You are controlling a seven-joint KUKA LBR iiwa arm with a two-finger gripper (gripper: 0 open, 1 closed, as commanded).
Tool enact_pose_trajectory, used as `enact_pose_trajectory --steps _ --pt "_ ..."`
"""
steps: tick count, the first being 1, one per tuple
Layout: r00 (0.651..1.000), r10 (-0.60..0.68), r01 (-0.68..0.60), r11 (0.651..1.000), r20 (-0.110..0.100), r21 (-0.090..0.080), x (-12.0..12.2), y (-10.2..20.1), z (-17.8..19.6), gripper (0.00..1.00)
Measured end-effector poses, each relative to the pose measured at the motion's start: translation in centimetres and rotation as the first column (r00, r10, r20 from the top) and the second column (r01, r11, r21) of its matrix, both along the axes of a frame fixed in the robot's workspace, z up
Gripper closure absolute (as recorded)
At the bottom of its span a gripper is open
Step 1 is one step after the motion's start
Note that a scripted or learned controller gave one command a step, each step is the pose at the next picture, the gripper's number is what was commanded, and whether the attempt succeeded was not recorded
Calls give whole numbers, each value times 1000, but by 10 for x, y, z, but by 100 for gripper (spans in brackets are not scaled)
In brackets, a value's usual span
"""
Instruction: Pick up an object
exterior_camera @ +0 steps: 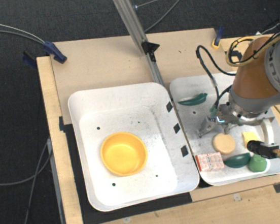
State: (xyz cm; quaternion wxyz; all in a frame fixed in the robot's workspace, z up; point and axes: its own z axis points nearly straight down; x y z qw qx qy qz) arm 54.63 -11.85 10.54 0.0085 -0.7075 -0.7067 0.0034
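While the arm [258,80] hangs low over the right-hand bin [188,88], nothing is in its grasp, so the pick-up is not yet done. The gripper [214,123] sits close above the bin floor, and two thin fingers [204,129] seem to splay apart toward the bin's middle, though they are small and partly blurred, so I would not swear to the gap. No object lies between them.

Candidates lie close by. A round tan disc [224,144] rests just beside the fingers, on the side nearer the bench's front edge. Beyond that disc sit a red-and-white packet [209,162], a dark green oval piece [237,160] and a brighter green lump [258,164], all crowded along the bin's front wall. A yellow block [250,135] lies by the disc, on the side away from the fingers. A dark green leaf-shaped thing [193,99] lies apart from the fingers on their far side. My judgement is that the disc is the likeliest target; what remains is to settle over it, close and lift.

A yellow bowl [124,153] stands alone in the left-hand bin [113,99], well apart from the fingers. Both bins rest on a pale wooden bench [97,58] with blue clamps [54,51] at its corners; dark carpet [9,126] and loose cables surround it.
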Motion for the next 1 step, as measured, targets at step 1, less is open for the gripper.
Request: enact_pose_trajectory --steps 1 --pt "1000 -1 1 1000 2 1 -1 1 -10 0"
